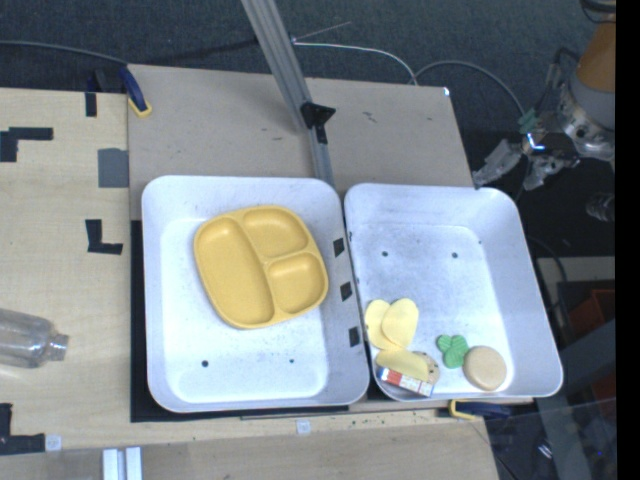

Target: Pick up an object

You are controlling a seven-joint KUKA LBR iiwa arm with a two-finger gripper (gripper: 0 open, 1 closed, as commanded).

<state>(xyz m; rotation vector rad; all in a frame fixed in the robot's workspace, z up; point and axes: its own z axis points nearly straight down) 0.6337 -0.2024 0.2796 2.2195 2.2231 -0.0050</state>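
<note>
My gripper (512,171) hangs beyond the far right corner of the right bin (440,218), outside its rim, open with nothing between its fingers. Small objects cluster in that bin's near corner: pale yellow pieces (392,321), a green piece (452,348), a tan round object (486,367), and a yellow item with a red-and-white label (408,371). All of them lie well below the gripper in the view. A yellow divided plate (262,265) lies in the left bin (165,298).
A metal pole (282,58) slants over the bench behind the bins, ending in a black clamp (317,116). A clear bottle (25,338) lies on the wooden table at far left. Cables run along the dark floor behind.
</note>
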